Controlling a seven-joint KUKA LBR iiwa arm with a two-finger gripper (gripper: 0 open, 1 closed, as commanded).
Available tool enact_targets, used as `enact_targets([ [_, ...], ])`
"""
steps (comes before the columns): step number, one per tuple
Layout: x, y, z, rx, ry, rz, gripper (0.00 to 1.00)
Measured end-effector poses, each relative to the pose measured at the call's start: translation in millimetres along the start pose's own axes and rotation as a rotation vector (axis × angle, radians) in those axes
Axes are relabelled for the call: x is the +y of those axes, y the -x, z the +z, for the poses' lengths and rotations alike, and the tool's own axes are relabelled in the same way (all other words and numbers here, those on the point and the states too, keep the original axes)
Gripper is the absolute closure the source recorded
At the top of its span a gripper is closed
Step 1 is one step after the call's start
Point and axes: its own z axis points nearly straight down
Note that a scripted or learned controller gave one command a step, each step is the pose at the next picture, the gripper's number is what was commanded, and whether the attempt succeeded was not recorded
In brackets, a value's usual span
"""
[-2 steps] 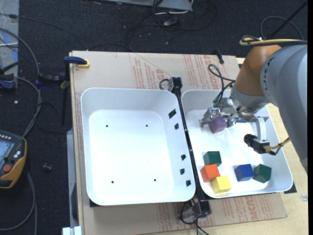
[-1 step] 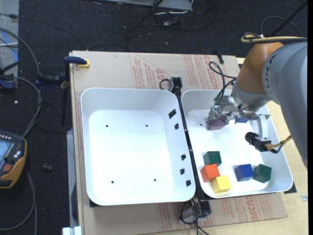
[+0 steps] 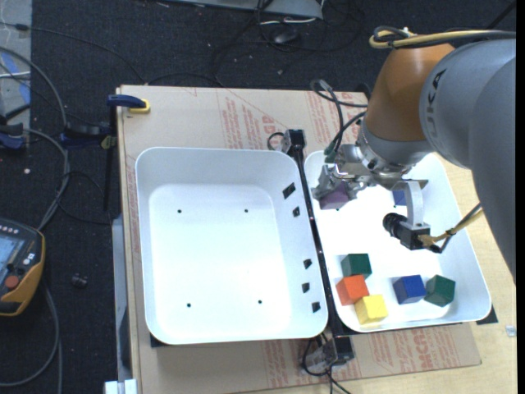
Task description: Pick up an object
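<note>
My gripper (image 3: 338,189) hangs over the far left part of the right bin (image 3: 459,220), close to the divider between the bins. A purple block (image 3: 332,197) shows between its fingertips, and the gripper is shut on it. Lying at the near end of the right bin are a dark green block (image 3: 357,264), an orange block (image 3: 353,288), a yellow block (image 3: 372,308), a blue block (image 3: 408,289) and a second green block (image 3: 440,290). Another blue piece (image 3: 400,194) peeks out behind the wrist.
The left bin (image 3: 164,171) stands beside the right one, sharing a black divider (image 3: 308,220). A black camera mount (image 3: 406,230) hangs from the wrist over the right bin. Cables and a blue clamp (image 3: 127,103) lie beyond the bench.
</note>
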Motion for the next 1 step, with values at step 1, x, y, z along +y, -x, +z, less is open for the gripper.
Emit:
enact_targets([
  [1,23.9,-80.5,5.6,-0.001,-0.009,0.002,1.0],
])
